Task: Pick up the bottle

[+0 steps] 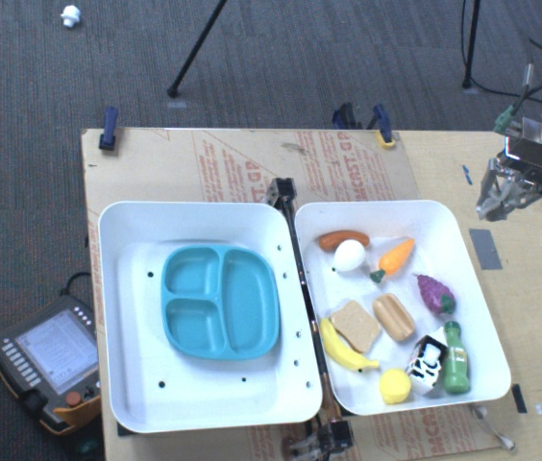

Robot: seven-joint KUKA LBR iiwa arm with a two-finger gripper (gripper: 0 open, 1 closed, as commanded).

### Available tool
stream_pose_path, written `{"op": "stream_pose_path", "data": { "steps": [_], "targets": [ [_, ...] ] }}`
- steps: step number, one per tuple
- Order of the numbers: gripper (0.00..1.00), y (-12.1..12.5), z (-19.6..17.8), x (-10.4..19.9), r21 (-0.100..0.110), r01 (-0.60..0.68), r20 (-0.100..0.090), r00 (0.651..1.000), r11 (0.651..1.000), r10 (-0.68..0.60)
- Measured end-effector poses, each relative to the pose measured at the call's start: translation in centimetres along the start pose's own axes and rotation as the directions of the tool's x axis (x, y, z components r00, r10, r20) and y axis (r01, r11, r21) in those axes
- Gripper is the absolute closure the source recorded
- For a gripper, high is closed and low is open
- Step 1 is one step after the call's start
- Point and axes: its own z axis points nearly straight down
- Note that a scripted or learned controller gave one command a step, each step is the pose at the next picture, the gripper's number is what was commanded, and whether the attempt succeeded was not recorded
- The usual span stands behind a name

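Resting on dark carpet: plywood bench (204, 161) | bottle (455, 358) in right bin (463, 243) | fingers (502, 200) state unclear

Green bottle (455, 360) in right bin's (473, 257) near corner, end effector (504, 200) apparently hovering beyond bin's far right rim

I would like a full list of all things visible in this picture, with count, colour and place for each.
bottle: 1, green, right bin, near right corner
carton: 1, black and white, left of bottle
lemon: 1, yellow, near edge
banana: 1, yellow, left side
bread: 1, tan, middle
hot dog bun: 1, tan, middle
grapes: 1, purple, right side
carrot: 1, orange, far part
egg: 1, white, far part
sausage: 1, brown, behind egg
divided plate: 1, blue, left bin
bins: 2, white, on bench
tool: 1, grey, right of bins
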Motion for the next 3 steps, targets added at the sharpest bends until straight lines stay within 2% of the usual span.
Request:
{"op": "stream_pose_path", "data": {
  "steps": [1,2,3],
  "targets": [
    [1.0,-5.4,-2.7,-5.4,-0.001,-0.33,-0.001,0.944,0.944,0.33],
    [1.0,-8.2,-3.0,-2.0,-0.001,-0.412,-0.001,0.911,0.911,0.412],
    [1.0,-9.3,-3.0,0.8,0.0,-0.604,-0.001,0.797,0.797,0.604]
  ]
}}
